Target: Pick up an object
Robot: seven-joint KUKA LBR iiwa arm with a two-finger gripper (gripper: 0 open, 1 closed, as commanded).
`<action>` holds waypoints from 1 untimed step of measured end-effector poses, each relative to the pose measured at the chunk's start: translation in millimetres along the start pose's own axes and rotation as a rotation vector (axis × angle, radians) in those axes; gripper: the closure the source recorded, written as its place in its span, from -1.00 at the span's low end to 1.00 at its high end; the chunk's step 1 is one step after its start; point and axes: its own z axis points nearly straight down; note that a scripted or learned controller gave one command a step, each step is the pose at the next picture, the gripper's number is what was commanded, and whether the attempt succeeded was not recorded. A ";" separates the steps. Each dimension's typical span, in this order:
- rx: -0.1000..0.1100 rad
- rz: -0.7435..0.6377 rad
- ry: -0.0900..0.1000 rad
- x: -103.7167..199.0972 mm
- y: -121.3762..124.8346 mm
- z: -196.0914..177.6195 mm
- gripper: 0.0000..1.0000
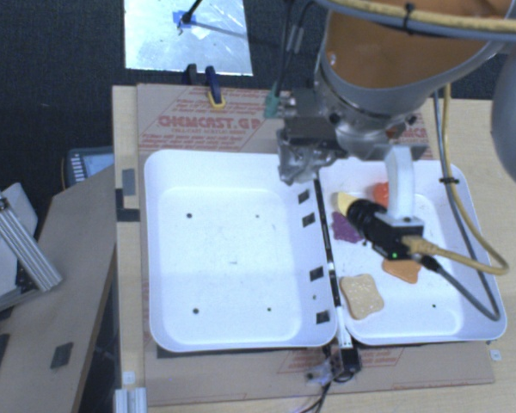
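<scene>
White right bin [477, 304] holds toast [362, 295], near the gripper [299, 172]; I cannot tell its state.

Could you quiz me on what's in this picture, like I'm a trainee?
1. True or false: the toast lies in the left bin.
2. Which item lies nearest the toast? A) orange piece B) purple piece C) yellow piece
3. Fill in: the gripper hangs above the ___ between the two bins.

Key: 1 false, it lies in the right bin. 2 A. 3 divide.
</scene>
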 end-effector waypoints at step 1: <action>-0.013 0.005 0.003 12.8 30.1 -63.2 1.00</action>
